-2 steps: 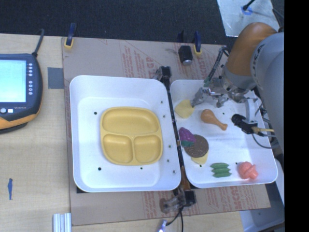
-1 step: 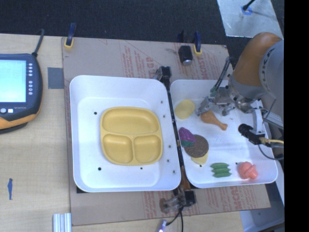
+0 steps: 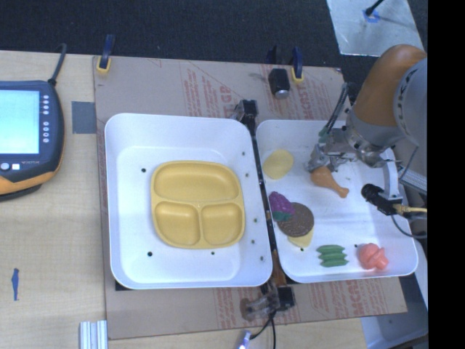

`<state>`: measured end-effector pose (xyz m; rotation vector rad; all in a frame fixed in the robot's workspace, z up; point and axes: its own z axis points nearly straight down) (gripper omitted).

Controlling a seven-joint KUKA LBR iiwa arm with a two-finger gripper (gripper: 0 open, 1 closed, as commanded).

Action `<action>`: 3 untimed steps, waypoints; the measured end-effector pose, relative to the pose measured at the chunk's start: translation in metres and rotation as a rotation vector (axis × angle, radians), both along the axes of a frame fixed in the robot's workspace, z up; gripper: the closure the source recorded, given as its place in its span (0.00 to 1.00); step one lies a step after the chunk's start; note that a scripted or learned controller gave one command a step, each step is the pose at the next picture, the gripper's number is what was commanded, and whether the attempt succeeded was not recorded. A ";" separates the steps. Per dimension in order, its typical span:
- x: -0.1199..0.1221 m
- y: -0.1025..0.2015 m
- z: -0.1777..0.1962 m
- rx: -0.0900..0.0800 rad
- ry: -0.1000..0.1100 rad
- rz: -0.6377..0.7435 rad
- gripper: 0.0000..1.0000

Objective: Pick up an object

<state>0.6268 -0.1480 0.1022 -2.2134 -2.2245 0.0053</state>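
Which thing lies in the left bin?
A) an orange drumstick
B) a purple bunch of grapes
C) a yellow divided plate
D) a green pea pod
C: the yellow plate lies alone in the left bin, while the pea pod, the grapes and the drumstick all lie in the right bin.

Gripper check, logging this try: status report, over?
Gripper low in right bin, at drumstick. Grasp unconfirmed. Lemon nearby, not blocking.
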 end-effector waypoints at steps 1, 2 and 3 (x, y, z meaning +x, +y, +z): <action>-0.024 0.081 0.091 0.002 -0.005 0.000 1.00; -0.052 0.019 0.070 -0.001 0.000 -0.003 1.00; -0.117 -0.036 -0.012 -0.001 0.002 -0.002 1.00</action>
